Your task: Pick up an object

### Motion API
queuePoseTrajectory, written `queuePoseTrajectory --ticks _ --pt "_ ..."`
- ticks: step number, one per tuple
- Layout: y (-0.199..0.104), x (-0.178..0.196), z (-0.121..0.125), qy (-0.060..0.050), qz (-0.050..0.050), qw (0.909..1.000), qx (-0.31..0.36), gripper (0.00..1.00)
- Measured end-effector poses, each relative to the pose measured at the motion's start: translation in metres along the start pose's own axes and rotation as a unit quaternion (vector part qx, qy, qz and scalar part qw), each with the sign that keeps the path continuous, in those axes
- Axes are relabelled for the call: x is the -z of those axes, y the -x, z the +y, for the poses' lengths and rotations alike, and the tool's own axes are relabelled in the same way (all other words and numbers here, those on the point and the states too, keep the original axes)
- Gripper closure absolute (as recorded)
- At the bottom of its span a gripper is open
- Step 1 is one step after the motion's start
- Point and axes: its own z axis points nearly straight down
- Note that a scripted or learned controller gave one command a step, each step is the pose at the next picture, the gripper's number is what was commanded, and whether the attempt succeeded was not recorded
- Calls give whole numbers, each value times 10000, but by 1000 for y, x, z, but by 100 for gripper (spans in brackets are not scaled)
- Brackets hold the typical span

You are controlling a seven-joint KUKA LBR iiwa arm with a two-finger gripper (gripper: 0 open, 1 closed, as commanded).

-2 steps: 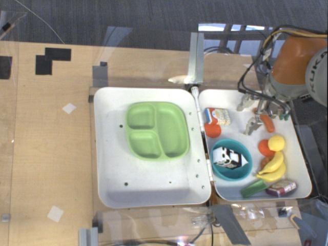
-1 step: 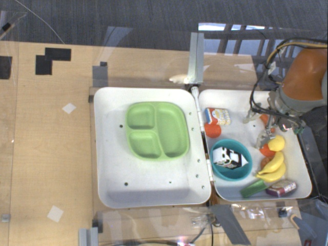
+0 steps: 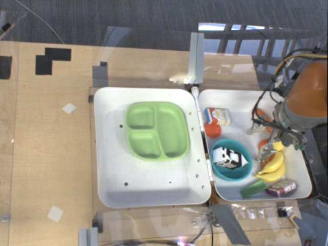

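The likeliest thing to be picked is the banana [image 3: 273, 166], lying in the right bin [image 3: 241, 97] toward its lower right; its long axis runs on a slant, from the upper right end near the arm down to the lower left end; it sits just below and slightly left of the gripper [image 3: 277, 140], so the coming move would be, in my judgement, a short drop toward the lower part of the frame rather than any sideways travel. Whether the jaws stand open or closed cannot be told, since the wrist hides them; nothing can be seen held.

Around the banana the room is tight: a small orange piece [image 3: 264, 146] touches or nearly touches its upper end; a green vegetable [image 3: 253, 188] lies just beneath its lower end; a purple packet [image 3: 281, 188] lies beside that, close to the bin's lower right wall; the teal bowl [image 3: 231, 160] with a black-and-white item inside stands just to the left. Further up the frame, well apart, lie a small carton [image 3: 218, 117] and a red ball [image 3: 212, 130].

The left bin [image 3: 110, 137] holds a green divided plate [image 3: 156, 130] in its middle; the dividing wall between the bins stands well left of the banana; the bin's right wall is the nearer edge, and a slanted approach risks nudging the neighbours.
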Motion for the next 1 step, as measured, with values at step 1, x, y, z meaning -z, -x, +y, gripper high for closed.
queuePoseTrajectory --ticks 1 --pt "-4 0 16 -13 -5 9994 -334 0"
